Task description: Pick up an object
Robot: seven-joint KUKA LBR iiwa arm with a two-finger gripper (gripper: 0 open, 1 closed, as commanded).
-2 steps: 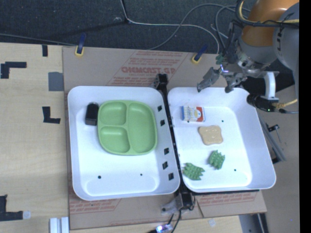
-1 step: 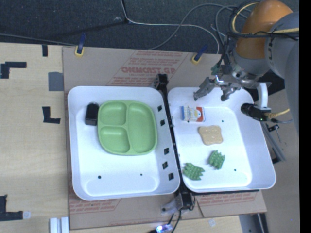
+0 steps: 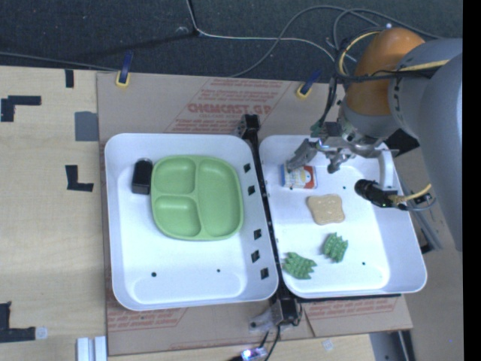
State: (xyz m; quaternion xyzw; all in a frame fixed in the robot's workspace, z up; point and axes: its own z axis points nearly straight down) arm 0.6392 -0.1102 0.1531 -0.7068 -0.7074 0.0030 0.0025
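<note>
In the right bin (image 3: 391, 265), a small red, white and blue packet (image 3: 300, 177) lies near the upper left corner. A tan bread slice (image 3: 326, 209) sits at the middle. Two green leafy toys lie lower down, one (image 3: 335, 247) right of the other (image 3: 298, 265). My gripper (image 3: 317, 160) hovers over the bin's upper part, just above and right of the packet. Its fingers (image 3: 301, 155) are spread open with nothing between them.
The left bin (image 3: 128, 269) holds a green divided plate (image 3: 197, 197) and a black block (image 3: 141, 176) beside the plate's left edge. A black divider with clips (image 3: 259, 224) runs between the bins. The arm comes in from the upper right.
</note>
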